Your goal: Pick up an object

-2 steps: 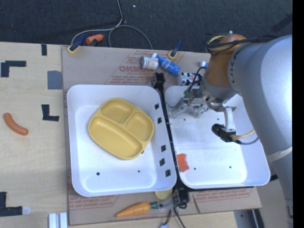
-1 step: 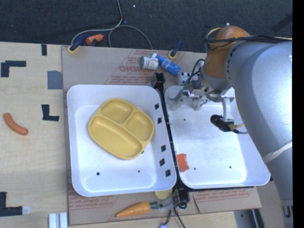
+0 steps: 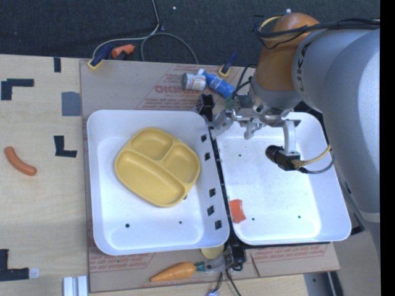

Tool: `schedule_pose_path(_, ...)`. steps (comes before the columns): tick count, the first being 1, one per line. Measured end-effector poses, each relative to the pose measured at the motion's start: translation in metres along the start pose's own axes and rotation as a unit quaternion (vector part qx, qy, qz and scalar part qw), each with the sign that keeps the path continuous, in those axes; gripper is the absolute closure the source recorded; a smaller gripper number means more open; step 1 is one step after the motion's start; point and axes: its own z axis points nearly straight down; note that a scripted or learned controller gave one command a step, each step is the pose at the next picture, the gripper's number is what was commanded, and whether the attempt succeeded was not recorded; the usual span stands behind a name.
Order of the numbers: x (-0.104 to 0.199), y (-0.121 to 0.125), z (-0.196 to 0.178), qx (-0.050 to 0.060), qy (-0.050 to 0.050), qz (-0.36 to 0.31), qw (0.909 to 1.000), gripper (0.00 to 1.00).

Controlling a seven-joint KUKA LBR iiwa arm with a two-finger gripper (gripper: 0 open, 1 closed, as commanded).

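Observation:
A small orange-red block [image 3: 237, 210] lies in the right bin [image 3: 290, 227], near its left wall and front. A yellow divided plate [image 3: 158, 165] rests in the left bin [image 3: 102, 227]. My gripper [image 3: 237, 119] hangs below the orange-banded wrist, over the far left corner of the right bin beside the divider between the bins. It is well apart from the orange-red block, and I see nothing held in it. A black fitting with a cable [image 3: 282, 156] hangs just right of it.
A toy carrot [image 3: 174, 271] lies on the cardboard in front of the bins. An orange sausage [image 3: 20, 161] sits on the wooden bench at far left. A white and blue tube [image 3: 207, 81] and clamps [image 3: 111, 53] lie behind the bins.

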Motion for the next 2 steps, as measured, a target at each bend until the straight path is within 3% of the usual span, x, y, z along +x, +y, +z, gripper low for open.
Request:
schedule_pose_path(1,-0.004,0.002,0.007,0.003,-0.002,0.004,1.0000,0.00)
schedule_pose_path(2,-0.086,0.047,0.028,0.001,-0.003,0.005,1.0000,0.00)
